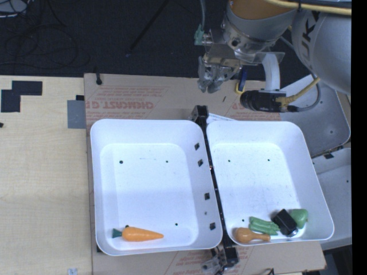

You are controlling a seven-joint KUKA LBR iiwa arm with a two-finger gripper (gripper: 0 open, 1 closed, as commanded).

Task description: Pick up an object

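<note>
Arm hanging raised behind the bins, nothing picked yet.
Gripper (213, 83) jaws' state indiscernible; carrot (140, 234) lying unobstructed in left bin (103, 153).

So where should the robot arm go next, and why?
Probably toward the near end of the left bin and down over the carrot. The gripper hangs above the bench beyond both bins, far from any toy, and the carrot lies alone, easier to grab than the crowded toys in the right bin's corner.
</note>
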